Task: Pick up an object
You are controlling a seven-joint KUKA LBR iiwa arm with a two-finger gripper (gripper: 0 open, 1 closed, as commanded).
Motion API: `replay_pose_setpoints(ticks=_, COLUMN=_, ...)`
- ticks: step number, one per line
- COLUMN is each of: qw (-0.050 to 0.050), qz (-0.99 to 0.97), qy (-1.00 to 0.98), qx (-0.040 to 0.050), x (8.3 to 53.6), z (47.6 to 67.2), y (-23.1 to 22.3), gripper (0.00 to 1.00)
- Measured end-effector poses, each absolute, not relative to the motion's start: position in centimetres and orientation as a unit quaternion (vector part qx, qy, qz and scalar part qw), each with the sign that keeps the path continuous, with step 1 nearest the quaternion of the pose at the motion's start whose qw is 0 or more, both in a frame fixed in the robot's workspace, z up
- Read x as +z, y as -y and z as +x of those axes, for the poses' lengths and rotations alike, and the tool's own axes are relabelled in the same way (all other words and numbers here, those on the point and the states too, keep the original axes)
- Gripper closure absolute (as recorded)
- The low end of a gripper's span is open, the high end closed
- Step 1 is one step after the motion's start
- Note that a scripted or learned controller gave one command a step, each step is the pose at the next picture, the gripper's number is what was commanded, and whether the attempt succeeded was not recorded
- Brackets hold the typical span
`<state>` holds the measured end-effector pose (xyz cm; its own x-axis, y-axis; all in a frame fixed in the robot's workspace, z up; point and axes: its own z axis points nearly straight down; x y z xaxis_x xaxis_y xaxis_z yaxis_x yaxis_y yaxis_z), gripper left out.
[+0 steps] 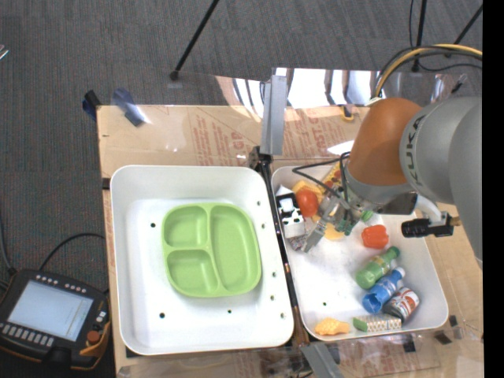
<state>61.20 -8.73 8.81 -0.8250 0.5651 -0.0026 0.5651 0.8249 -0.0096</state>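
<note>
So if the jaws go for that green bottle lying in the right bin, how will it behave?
The green bottle lies on its side and looks round, so a nudge would probably roll it. It looks like smooth plastic, likely light and a bit slippery. The blue bottle lies right beside it and may shift too.

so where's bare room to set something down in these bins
Left white bin: bare floor all around the green divided plate. Right white bin: a bare patch left of the green bottle and blue bottle; crowded elsewhere.

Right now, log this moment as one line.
gripper low in right bin | beside red object | nothing seen held | green plate in left bin
</note>
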Motion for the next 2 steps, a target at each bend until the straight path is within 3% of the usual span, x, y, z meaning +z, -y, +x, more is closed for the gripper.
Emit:
replay_pose_setpoints(ticks=1, qw=-0.001, qz=-0.293, qy=0.956, qx=0.0059, x=9.8, z=61.3, y=8.7, gripper=1.0)
replay_pose_setpoints(ticks=2, qw=-0.009, qz=-0.299, qy=0.954, qx=-0.0021, x=25.5, z=62.2, y=6.3, gripper=1.0)
